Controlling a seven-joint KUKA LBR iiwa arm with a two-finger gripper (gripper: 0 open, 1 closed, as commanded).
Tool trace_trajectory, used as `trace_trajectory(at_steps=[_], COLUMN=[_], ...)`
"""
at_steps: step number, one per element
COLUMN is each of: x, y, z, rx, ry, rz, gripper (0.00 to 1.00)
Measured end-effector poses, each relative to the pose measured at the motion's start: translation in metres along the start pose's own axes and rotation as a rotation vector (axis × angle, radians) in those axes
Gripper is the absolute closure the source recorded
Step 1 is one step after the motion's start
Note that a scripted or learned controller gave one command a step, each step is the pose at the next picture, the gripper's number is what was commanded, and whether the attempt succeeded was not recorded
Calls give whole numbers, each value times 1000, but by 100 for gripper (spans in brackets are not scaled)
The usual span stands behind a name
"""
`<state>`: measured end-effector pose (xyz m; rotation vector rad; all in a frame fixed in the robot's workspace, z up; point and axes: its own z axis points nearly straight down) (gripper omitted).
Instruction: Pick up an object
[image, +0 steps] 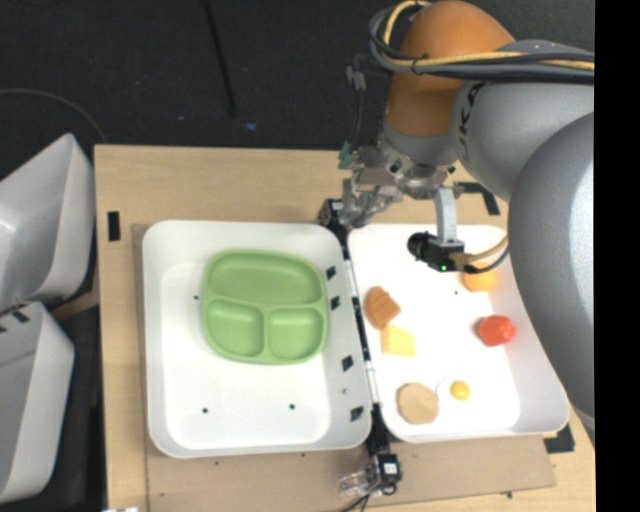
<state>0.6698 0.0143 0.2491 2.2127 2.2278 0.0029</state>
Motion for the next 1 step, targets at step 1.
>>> trace_trajectory(at_steps=[1], x=[57], y=[4], z=[-7], rx=[0], ry=[1], rz=[-1], gripper=[100])
